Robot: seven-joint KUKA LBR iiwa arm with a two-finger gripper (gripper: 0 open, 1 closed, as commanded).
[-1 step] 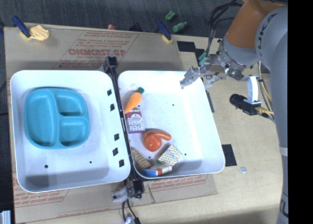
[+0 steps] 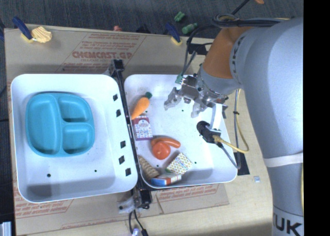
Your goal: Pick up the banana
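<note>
Orange-tinted banana [image 2: 167, 141]: likely this curved piece, though the view's soft. It's in the right bin [image 2: 227, 170], lying against a red round fruit [image 2: 160, 151].
Gripper [image 2: 183, 107]: fingers spread, nothing between them.
Bearing: your banana lies nearer the front rim and slightly left of the fingers.
Long axis: roughly crosswise.

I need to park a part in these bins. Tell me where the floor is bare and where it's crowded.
Bare floor: the left white bin in front of the blue sectioned plate, and the right white bin under the gripper. Crowded: the strip from the orange carrot past the small carton to the front wall.
</note>
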